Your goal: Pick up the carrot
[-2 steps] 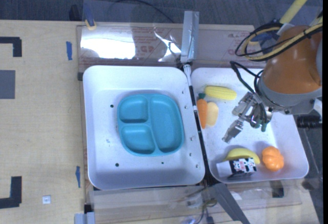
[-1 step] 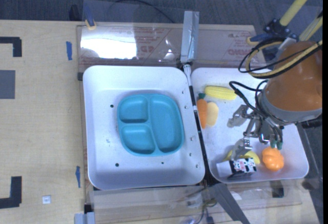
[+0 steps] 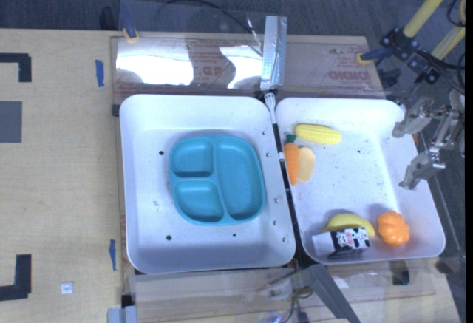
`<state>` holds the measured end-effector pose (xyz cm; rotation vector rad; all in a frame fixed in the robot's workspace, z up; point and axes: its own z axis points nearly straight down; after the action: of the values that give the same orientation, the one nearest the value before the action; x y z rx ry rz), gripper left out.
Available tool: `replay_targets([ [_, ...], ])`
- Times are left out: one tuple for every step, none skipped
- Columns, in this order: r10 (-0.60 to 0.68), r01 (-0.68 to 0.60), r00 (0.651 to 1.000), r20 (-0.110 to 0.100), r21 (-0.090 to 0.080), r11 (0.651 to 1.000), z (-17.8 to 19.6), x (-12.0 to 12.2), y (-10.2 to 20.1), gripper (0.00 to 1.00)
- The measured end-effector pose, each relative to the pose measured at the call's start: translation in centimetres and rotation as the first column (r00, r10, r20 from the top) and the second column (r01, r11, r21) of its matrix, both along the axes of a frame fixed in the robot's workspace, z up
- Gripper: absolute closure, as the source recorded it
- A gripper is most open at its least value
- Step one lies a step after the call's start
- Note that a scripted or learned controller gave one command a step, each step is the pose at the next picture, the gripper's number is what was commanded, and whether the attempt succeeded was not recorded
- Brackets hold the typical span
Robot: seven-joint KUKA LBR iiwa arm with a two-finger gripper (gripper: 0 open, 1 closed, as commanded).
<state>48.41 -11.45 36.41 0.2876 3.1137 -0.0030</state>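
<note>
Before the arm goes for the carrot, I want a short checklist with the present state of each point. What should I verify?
1. Carrot in view, in the right bin, at its left wall: ok.
2. Gripper at that bin's right edge, far from the carrot: not ok.
3. Room around the carrot: a pale piece touches it, corn lies just above: not ok.
4. Path across the bin floor free: ok.
5. Jaws open: cannot tell.
</note>
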Motion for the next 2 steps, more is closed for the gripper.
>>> replay_targets([
  [0.482, -0.482, 0.876, -0.017, 0.008, 0.876, -16.3, -0.5, 6.0, 0.0],
  [0.518, -0.518, 0.856, -0.002, -0.007, 0.856, 5.4, 1.5, 2.7, 0.0],
])
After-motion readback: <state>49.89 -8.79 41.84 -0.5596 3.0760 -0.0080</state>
